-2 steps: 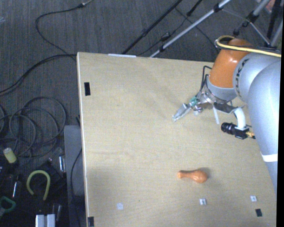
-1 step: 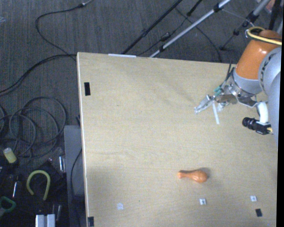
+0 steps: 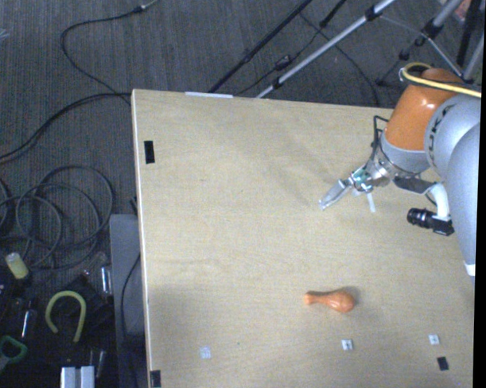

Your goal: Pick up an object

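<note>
Arm hovering over a bare wooden bench, one orange object lying apart from it.

The grey arm (image 3: 455, 149) with its orange band comes in from three o'clock, and its gripper (image 3: 348, 193) hangs over the upper right part of the tan bench top (image 3: 226, 228), pointing toward eight o'clock. Its two pale fingers (image 3: 332, 198) stand spread apart with nothing between them. The orange pear-shaped object (image 3: 332, 300) lies on its side on the bench toward six o'clock from the gripper, well apart from it, its narrow neck pointing to nine o'clock. A few small square markers (image 3: 347, 344) dot the bench near its lower edge, and a black marker (image 3: 149, 152) sits by the left edge. Coiled cables (image 3: 51, 214) lie on the dark floor at nine o'clock, beside the bench.
</note>
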`<move>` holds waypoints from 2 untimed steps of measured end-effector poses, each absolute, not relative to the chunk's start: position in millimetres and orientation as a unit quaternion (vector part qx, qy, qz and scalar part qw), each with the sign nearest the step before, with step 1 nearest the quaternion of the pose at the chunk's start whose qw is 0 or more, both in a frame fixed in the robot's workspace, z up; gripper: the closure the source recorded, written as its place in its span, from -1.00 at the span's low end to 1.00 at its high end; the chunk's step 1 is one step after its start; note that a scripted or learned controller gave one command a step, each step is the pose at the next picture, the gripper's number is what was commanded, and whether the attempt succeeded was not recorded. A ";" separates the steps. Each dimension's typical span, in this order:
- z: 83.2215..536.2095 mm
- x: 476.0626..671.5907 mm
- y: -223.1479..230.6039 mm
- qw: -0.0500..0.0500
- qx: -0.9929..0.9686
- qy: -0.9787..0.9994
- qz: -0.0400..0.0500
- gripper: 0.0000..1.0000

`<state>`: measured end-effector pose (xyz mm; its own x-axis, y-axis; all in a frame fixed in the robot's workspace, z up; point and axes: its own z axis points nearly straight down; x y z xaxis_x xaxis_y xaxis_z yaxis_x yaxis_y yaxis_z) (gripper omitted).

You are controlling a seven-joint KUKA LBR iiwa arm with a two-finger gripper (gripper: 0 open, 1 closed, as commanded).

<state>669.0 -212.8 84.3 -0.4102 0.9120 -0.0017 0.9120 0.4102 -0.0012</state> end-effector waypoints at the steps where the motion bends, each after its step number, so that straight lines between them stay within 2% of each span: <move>1: 84.4 668.7 -172.7 0.001 0.449 0.894 0.000 -1.00; 2: 94.0 669.5 -171.4 0.001 0.449 0.893 0.001 1.00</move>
<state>669.5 -171.4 94.0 -0.5967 0.8025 -0.0010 0.8025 0.5967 0.0037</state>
